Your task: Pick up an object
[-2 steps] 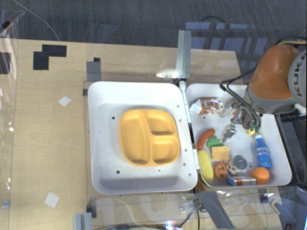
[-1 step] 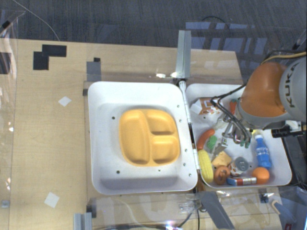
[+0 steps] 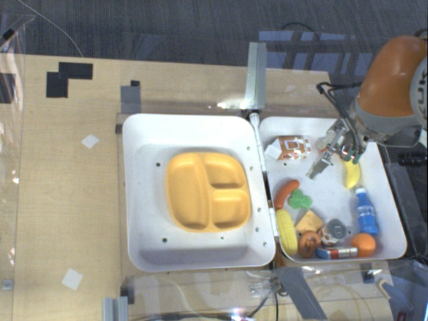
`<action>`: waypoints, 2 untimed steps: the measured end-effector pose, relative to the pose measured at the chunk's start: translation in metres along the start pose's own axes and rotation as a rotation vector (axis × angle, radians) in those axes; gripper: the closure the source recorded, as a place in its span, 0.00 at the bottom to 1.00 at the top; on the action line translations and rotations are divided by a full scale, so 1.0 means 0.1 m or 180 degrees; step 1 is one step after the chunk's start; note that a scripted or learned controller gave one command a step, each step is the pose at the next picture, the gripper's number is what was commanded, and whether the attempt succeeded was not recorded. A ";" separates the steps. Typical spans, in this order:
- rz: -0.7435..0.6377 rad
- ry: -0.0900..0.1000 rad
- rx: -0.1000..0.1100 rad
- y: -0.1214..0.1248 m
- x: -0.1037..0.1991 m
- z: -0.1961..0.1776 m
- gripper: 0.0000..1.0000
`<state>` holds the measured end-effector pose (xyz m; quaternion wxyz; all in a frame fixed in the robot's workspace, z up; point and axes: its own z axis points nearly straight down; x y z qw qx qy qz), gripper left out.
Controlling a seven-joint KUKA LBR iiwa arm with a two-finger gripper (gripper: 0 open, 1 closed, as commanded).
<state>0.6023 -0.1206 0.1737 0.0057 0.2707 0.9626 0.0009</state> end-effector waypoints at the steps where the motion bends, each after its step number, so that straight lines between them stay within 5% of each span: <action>1: 0.1349 0.0002 0.0001 0.16 -0.41 0.86 0.00; 2: 0.1331 -0.0033 0.0000 0.15 -0.45 0.73 1.00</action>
